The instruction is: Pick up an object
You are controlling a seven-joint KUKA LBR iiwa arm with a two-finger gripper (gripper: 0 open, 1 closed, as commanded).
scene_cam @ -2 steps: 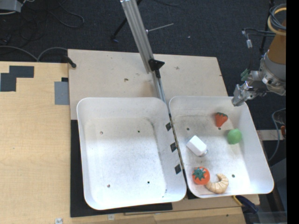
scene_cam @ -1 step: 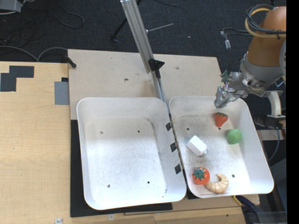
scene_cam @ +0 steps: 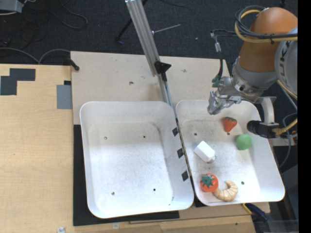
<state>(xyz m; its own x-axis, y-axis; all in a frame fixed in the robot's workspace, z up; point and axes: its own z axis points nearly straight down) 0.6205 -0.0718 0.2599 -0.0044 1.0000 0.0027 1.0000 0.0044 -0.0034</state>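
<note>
Gripper (scene_cam: 216, 102) is hanging over the far edge of the right bin (scene_cam: 272, 188), near its back-left corner, w/ nothing between the fingers that I can see. Whether it's apart or together I can't tell from this angle; the tip is a small grey blur. Arm (scene_cam: 265, 38) is coming in from the right, orange band sitting big & round above the wrist.

Closest item is a small red strawberry-like thing (scene_cam: 229, 124), lying just beside the gripper, toward the bin's near side & a bit right, not touching it. A green ball (scene_cam: 244, 141) is sitting near the strawberry, further right & nearer to me. A white block (scene_cam: 204, 151) is lying tilted around the bin's middle, towards the divider side. At the near end a red tomato w/ a green top (scene_cam: 209, 182) is resting right next to a tan croissant-shaped piece (scene_cam: 227, 191); those two look to be touching or almost.

Left bin (scene_cam: 92, 130) is sitting alongside, its edge meeting the right one's edge, w/ black clips (scene_cam: 180, 152) along the join. A slanted metal rail (scene_cam: 146, 38) is rising from behind the bins. Light wood benchtop (scene_cam: 34, 154) is stretching off to the left.
</note>
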